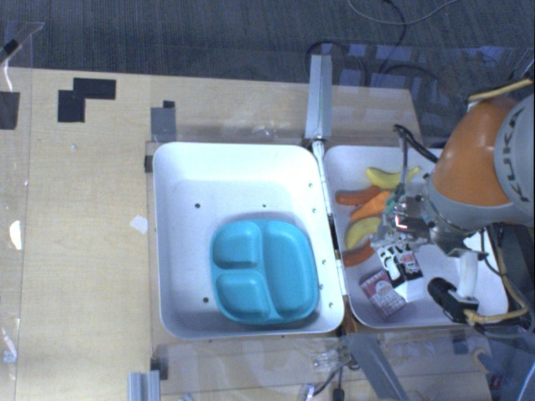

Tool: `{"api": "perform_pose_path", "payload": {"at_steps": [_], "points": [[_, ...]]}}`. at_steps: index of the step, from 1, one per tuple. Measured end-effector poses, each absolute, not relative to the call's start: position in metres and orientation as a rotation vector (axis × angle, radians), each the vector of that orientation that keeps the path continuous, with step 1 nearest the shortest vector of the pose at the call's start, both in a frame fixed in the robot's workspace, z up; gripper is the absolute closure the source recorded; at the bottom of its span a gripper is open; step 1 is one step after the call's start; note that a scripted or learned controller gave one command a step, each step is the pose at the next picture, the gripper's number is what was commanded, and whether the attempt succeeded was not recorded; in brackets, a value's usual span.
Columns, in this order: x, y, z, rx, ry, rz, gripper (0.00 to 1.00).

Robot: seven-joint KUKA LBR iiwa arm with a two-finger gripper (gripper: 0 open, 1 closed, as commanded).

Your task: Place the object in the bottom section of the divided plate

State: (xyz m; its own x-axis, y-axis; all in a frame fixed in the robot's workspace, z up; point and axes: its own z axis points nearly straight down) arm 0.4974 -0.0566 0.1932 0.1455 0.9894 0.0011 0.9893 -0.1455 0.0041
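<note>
A blue divided plate [266,270] lies in the left bin [171,224], toward its front right. It has two small sections on the left and one long section on the right. My gripper [399,224] hangs low over the middle of the right bin [343,161], just above a pile of toy food. Around it lie a yellow banana [383,176], a red-orange piece [353,197], an orange carrot [373,206], a yellow-green piece [359,233] and a red piece [357,256]. I see nothing clearly held.
A dark red packet [382,293] and a black-and-white card [401,262] lie in the right bin's front part. The arm's orange band [476,161] overhangs that bin's right side. A metal post [318,98] stands between the bins at the back.
</note>
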Motion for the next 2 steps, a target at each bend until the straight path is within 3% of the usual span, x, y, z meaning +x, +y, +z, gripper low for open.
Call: {"api": "perform_pose_path", "payload": {"at_steps": [1, 2], "points": [[0.547, -0.086, 0.093, 2.271, 2.168, 0.003, 1.00], [0.549, -0.085, 0.104, 2.265, 2.170, 0.007, 1.00]]}}
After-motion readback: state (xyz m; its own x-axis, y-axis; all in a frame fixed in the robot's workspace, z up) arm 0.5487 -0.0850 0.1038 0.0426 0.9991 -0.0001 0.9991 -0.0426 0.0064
